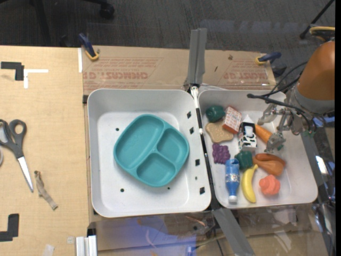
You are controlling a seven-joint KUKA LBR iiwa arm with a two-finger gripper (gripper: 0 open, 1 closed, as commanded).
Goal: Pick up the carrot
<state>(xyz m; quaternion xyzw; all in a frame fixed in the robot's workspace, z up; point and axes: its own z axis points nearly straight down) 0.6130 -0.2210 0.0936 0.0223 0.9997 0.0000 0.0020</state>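
A light wooden bench (48,143) seen from above. Near its left edge lie scissors (16,148) with grey handles, blades pointing toward the front edge, and just right of them a small strip of scrap (45,192).

Two shallow white bins sit side by side. The left bin (101,196) holds a teal plate (152,150) with three compartments, lying near the bin's middle.

The right bin (298,193) is crowded. Along its left wall, back to front: a dark green piece (215,112), a tan slice of bread (218,132), purple grapes (220,153) and a blue bottle (232,181) lying flat. Further right are a red and white carton (232,119), a black and white box (248,136), a green lump (245,159) and a banana (249,184) near the front wall. Right again — an orange-brown piece (270,163) and a pink lump (270,185).

The carrot (262,133) lies slanted in the bin's right half, toward the back wall, just right of the black and white box. The gripper (276,139) hangs at the carrot's front end, touching or nearly touching it; I cannot tell whether it grips anything.
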